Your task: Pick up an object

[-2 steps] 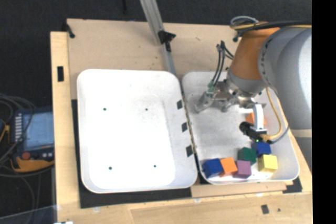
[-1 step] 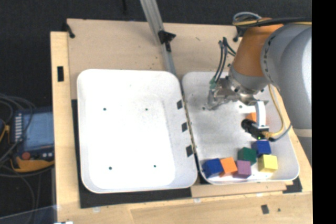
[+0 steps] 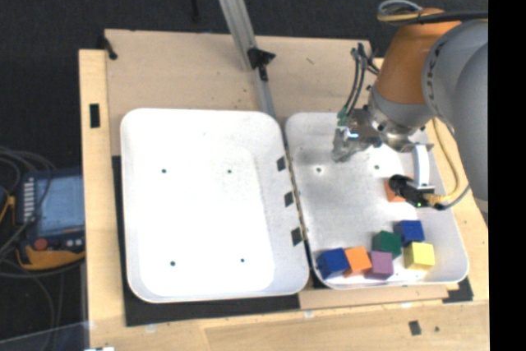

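Several small blocks lie along the front of the right bin (image 3: 329,193): a blue block (image 3: 333,261), an orange block (image 3: 358,259), a purple block (image 3: 381,263), a green block (image 3: 386,242), a second blue block (image 3: 409,230) and a yellow block (image 3: 421,255). Another orange piece (image 3: 396,191) sits at the bin's right side, partly behind a black part of the arm. My gripper (image 3: 343,142) hangs over the back left part of the right bin, well apart from the blocks.
The left bin (image 3: 197,201) lies beside the right one, their rims joined by small black clips. A slanted metal pole (image 3: 234,8) rises behind the bins. The arm's orange band and grey body cover the back right corner.
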You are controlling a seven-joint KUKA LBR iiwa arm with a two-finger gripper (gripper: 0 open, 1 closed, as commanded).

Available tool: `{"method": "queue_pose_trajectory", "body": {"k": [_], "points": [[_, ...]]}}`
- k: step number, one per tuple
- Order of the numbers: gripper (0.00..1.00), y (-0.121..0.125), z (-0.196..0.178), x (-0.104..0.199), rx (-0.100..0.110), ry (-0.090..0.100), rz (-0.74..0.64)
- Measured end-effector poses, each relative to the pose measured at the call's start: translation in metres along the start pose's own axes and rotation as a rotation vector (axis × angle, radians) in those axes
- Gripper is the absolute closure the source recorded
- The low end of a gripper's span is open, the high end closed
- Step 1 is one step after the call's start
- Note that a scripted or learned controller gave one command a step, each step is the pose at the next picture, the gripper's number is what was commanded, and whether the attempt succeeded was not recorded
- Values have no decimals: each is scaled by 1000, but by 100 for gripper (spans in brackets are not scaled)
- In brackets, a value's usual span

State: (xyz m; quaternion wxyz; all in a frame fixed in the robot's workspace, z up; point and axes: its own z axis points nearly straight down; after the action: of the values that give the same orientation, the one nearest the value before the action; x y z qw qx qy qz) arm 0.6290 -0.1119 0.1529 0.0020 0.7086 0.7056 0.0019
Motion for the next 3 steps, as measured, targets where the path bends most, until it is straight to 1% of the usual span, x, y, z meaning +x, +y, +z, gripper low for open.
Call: {"method": "queue_pose_trajectory", "body": {"k": [1, 2, 3], "points": [[100, -6, -58, -7, -2, -1, 1], [100, -9, -104, -12, -2, -1, 0], [100, -13, -92, 40, 5, 0, -10]]}}
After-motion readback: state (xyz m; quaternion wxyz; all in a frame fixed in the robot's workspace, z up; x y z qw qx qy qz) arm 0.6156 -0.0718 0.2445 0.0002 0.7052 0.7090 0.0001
